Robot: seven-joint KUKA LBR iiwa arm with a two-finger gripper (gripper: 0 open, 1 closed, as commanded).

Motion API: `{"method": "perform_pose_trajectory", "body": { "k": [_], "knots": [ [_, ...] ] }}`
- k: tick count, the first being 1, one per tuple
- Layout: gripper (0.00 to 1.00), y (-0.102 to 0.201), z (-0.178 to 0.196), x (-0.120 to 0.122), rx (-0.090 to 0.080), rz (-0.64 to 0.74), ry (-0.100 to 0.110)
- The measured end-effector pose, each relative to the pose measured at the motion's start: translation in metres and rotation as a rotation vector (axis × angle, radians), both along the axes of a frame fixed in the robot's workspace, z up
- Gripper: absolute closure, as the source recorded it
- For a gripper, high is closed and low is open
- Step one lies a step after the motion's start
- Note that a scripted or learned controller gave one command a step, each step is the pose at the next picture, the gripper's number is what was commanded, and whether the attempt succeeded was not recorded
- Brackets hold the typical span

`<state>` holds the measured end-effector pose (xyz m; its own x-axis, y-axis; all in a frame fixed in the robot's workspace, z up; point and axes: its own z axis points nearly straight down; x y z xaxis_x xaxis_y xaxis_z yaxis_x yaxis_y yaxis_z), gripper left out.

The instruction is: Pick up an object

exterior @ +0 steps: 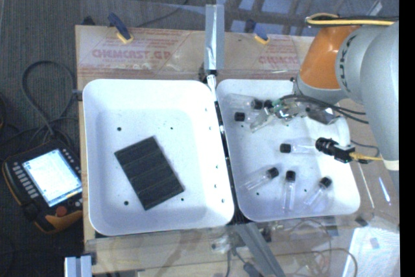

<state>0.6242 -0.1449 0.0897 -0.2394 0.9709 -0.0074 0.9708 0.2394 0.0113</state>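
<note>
Vials (290, 176) lie scattered in the right bin (350, 201); black slab (148, 172) at nine o'clock; gripper (285, 107) grip unclear.

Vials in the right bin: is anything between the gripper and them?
Nothing visible blocks them. The gripper sits low at the right bin's far end, beside the vials there; others lie uncovered nearer the front.

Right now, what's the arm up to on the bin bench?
The grey KUKA arm with the orange band reaches in over the right white bin, its pincer low at the far end among small clear vials with black caps. Nothing is visibly held. The left white bin holds a dark ribbed rectangular panel, untouched.
</note>
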Motion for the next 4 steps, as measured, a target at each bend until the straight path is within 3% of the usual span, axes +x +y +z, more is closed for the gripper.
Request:
{"method": "perform_pose_trajectory", "body": {
  "k": [1, 2, 3, 4],
  "knots": [
    [1.00, 0.000, 0.012, 0.001, 0.000, 0.001, -0.002],
    [0.00, 0.000, 0.012, 0.001, 0.000, 0.001, -0.002],
    [0.00, 0.004, -0.001, 0.040, -0.002, 0.082, 0.017],
    [1.00, 0.002, 0.008, 0.038, -0.004, 0.080, 0.027]
  ]
}}
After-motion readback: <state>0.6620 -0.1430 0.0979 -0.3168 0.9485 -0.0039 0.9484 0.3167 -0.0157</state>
